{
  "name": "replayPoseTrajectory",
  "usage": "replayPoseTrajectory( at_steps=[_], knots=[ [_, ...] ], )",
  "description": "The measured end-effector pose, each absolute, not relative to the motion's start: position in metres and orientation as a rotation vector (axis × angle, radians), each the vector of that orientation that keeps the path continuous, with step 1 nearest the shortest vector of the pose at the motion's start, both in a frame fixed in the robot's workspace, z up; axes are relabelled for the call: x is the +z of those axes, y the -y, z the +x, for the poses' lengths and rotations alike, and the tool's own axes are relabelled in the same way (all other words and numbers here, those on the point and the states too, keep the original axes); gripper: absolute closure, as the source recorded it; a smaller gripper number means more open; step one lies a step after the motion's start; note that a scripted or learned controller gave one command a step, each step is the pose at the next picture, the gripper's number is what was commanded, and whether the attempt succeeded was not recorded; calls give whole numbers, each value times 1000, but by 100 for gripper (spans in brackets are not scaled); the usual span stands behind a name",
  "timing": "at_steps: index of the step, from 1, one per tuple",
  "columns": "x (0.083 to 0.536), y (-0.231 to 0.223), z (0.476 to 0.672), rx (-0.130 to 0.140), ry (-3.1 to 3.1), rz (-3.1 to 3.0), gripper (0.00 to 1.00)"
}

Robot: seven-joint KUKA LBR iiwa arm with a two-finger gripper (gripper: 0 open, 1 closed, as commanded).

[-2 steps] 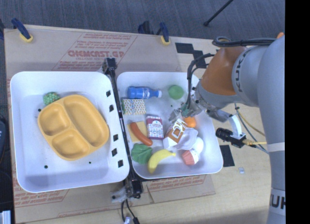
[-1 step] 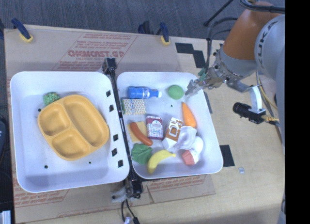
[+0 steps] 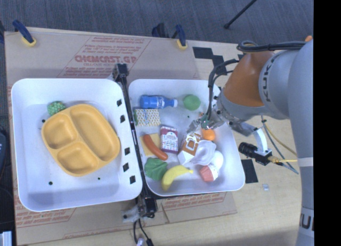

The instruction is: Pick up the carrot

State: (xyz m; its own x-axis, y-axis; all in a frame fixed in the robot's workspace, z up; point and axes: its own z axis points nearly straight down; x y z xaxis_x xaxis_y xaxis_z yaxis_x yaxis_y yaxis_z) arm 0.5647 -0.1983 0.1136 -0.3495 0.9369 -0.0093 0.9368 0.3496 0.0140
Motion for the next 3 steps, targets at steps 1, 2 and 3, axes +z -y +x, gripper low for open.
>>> replayPoseTrajectory(
  at_steps=[1,2,3],
  knots=[
    [237,182,631,0,-2460,1951,100],
    [235,182,630,-2,-2462,1953,0],
    [128,205,619,-3,-2608,1758,0]
  ],
)
